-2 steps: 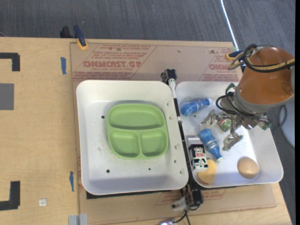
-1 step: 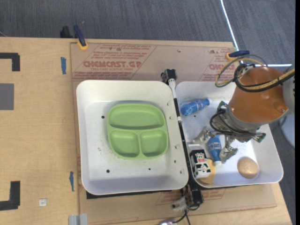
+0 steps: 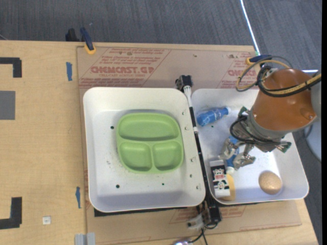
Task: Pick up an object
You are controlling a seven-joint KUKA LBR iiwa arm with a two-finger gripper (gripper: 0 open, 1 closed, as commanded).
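My gripper [image 3: 236, 154] hangs low inside the right bin [image 3: 294, 160], under the orange wrist band. Its metal fingers [image 3: 228, 148] point down and left, and I cannot make out the gap between them. A small blue item shows right at the fingertips, too hidden to name. A blue plastic bottle [image 3: 211, 115] lies at the bin's back left, apart from the gripper. A tan egg-shaped object [image 3: 270, 182] rests at the front right. A small box with a black, white and yellow label [image 3: 221, 180] lies at the front left, just below the gripper.
The left bin [image 3: 97, 137] holds a green divided tray [image 3: 149, 141] with three compartments. A black clamp [image 3: 183, 81] sits at the back between the bins. Cables loop over the wrist. Brown cardboard surrounds both bins.
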